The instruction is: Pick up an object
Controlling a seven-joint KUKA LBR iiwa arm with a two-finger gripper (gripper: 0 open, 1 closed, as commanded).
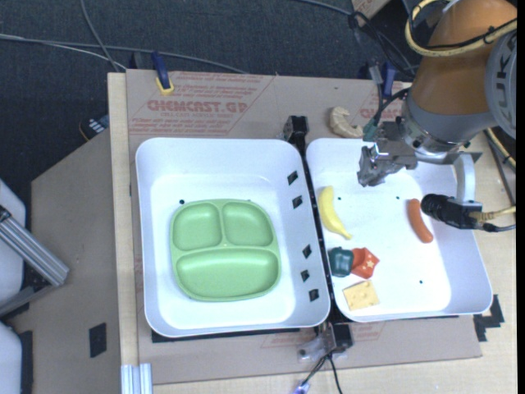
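My fingers (373, 173) hang over the far part of the right bin (459, 298); how wide they stand I cannot tell, and nothing shows between them. In this bin lie five things: one banana (331, 213) near the left wall, one sausage (420, 221) toward the right, and near the front one teal block (340, 260), one red piece (365, 263) and one yellow wedge (361, 295). The left bin (152, 220) holds one green divided plate (224, 249). Both bins sit on the table (123, 179).

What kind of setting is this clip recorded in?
Probably a robotics lab grasping bench: two white bins clamped onto a board, toy food such as a banana, loose cables, and the arm's claw overhead.
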